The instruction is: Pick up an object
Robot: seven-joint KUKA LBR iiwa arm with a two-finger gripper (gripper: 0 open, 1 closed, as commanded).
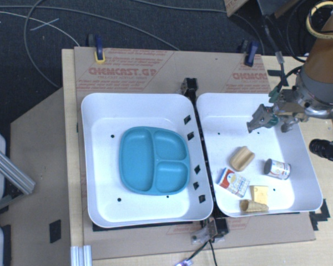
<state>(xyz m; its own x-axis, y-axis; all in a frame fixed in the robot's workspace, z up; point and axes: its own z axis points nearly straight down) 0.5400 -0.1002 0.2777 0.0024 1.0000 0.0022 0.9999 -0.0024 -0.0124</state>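
My gripper (pixel 272 123) hangs over the back of the right bin (pixel 222 110), its two dark fingers (pixel 257 121) spread open with nothing between them. In front of it on the bin floor lie a tan bread-like piece (pixel 241 158), a small grey can (pixel 277 169) on its side, a red and white carton (pixel 233 182), a yellow block (pixel 260 193) and a tan wedge (pixel 252 206). The gripper stands apart from all of them, behind the bread piece and the can.
The left bin (pixel 100 115) holds a blue divided plate (pixel 154 160). A black divider with clips (pixel 195 143) runs between the bins. Clamps (pixel 99 47) hold the cardboard base at the back. Cables lie on the dark floor behind.
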